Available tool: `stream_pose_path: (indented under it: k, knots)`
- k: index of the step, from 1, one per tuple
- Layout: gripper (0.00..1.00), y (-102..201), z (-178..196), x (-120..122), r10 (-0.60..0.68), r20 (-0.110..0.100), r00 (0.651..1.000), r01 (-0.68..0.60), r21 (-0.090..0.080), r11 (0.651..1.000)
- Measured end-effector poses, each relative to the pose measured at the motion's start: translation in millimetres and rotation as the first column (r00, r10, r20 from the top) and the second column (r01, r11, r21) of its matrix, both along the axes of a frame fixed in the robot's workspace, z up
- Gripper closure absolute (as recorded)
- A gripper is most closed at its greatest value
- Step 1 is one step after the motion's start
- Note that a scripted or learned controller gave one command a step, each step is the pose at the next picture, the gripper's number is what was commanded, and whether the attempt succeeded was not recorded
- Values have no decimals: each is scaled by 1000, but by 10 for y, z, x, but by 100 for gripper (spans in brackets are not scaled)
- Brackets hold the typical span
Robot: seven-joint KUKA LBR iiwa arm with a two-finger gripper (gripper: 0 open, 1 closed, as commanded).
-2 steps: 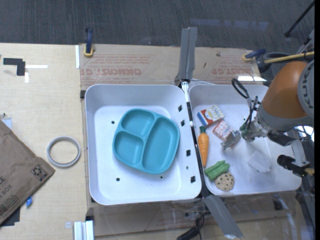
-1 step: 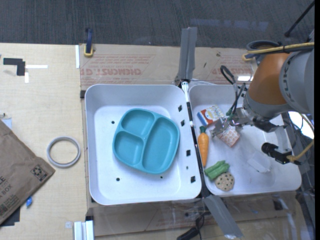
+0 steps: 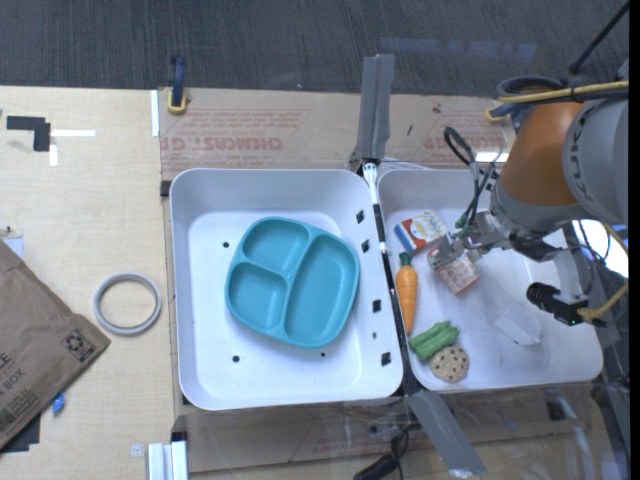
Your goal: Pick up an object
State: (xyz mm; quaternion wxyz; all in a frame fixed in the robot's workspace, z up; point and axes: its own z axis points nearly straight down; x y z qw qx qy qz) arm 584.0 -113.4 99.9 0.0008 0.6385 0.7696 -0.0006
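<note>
From the camera view I count two white bins, one blue divided plate, one toy carrot, one green pod-like toy, one cookie, one small printed packet, and one roll of tape.

The left bin [image 3: 185, 298] holds only the blue divided plate [image 3: 292, 281], which has three compartments and lies near the bin's middle, tilted toward the right wall.

The right bin [image 3: 570, 363] holds the rest. The carrot [image 3: 406, 293] lies along the left wall, its green top pointing to the far edge. The green toy [image 3: 432, 339] sits just below it, touching the cookie [image 3: 449, 363] near the bin's near-left corner. The printed packet [image 3: 419, 231] rests toward the far-left corner.

My gripper [image 3: 456, 264] hangs low over the right bin's middle, just right of the carrot and packet. I cannot tell how it is set or whether anything is in it.

The tape roll [image 3: 127, 302] lies on the bench left of the left bin, beside a cardboard piece [image 3: 35, 343].
</note>
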Motion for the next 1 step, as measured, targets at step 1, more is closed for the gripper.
stream_pose_path:
  k: [1]
  knots:
    - [100, 707, 913, 309, 4, -1, 1000, -4, 1, 1000]
